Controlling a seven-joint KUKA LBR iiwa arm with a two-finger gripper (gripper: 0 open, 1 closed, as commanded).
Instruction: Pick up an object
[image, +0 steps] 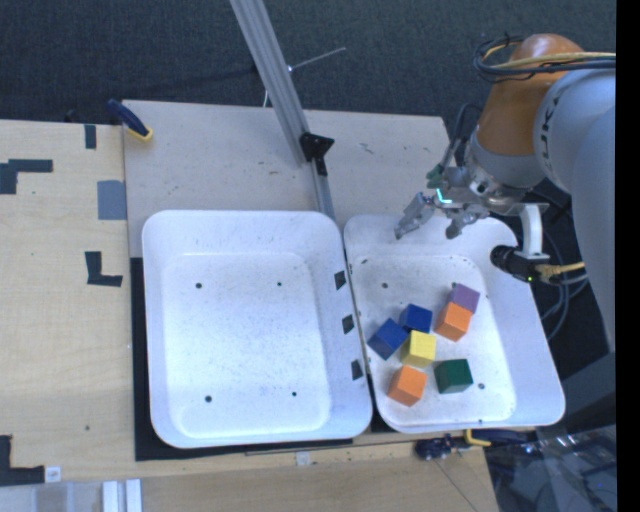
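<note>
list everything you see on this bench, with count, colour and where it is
shallow plastic bins: 2, white, side by side; left bin, right bin
blue cubes: 2, right bin, one behind the yellow cube, one to its left
yellow cube: 1, middle of the cluster
orange cubes: 2, one at the front, one at the right
purple cube: 1, just behind the right orange cube
green cube: 1, dark green, front right of the cluster
metal rail: 1, grey, slanting down to the bins' back edge
blue and yellow clamp: 1, back left of the bench
arm: 1, grey and orange, from the right
jaws: open, above the right bin's back rim, holding nothing
</note>
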